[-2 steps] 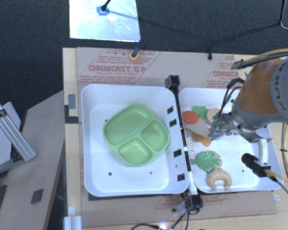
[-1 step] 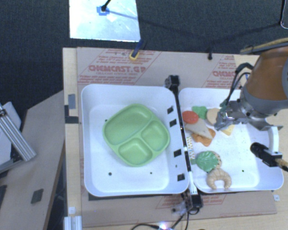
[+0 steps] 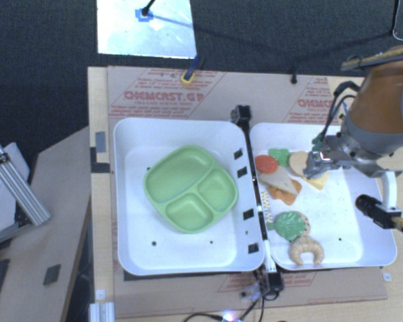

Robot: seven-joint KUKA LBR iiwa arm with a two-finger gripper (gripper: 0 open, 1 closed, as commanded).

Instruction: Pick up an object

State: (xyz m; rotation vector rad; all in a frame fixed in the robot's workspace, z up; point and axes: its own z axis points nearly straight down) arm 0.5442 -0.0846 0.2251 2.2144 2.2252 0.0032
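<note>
The right bin holds several toy foods. A red tomato, a green piece and a tan round piece lie at its upper left. Below them lie a pale wedge and an orange piece. A green leafy piece and a tan croissant lie near the front. My gripper is low in this bin, right beside the tan round piece and just above a yellow piece. I see nothing lifted in it.
The left bin holds a light green divided plate. A black divider with clips runs between the bins. The arm's grey and orange body hangs over the right bin's back right, and a black part sticks out over its right side.
</note>
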